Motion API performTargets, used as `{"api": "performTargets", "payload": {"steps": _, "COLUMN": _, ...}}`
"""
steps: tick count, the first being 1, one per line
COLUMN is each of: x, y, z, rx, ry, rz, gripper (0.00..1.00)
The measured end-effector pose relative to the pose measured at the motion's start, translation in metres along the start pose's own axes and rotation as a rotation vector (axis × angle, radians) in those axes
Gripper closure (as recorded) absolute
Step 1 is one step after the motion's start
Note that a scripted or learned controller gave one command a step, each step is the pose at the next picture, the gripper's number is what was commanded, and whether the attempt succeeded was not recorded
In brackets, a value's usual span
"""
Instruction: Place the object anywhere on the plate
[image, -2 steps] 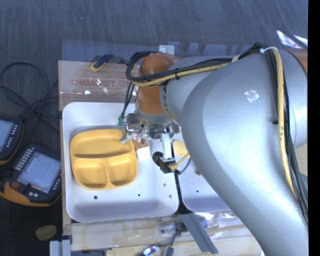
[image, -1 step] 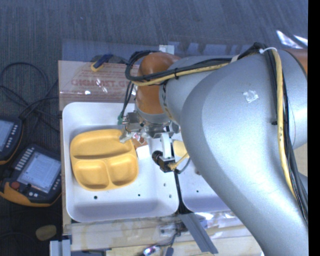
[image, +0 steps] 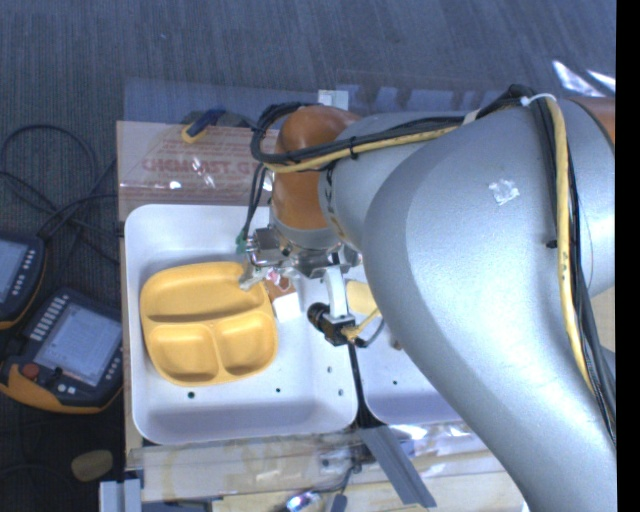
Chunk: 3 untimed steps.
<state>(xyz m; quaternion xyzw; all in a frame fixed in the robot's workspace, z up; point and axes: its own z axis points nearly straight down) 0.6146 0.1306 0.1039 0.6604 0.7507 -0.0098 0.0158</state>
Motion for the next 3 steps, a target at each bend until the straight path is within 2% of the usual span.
{"api": "performTargets", "payload": {"steps": 1, "x": 0.003, "y": 0.000, "z": -0.002, "rx": -0.003, "ry": -0.001, "rz": -0.025, "gripper": 1.00}}
{"api": "performTargets", "payload": {"steps": 2, "x": 0.042, "y": 0.000, "z": -0.059, "rx": -0.011, "ry": 0.033, "rz": -0.292, "gripper": 1.00}}
{"api": "performTargets", "payload": {"steps": 3, "x": 0.043, "y": -0.003, "z": -0.052, "rx": 0.002, "ry": 0.034, "rz": -0.294, "gripper": 0.00}}
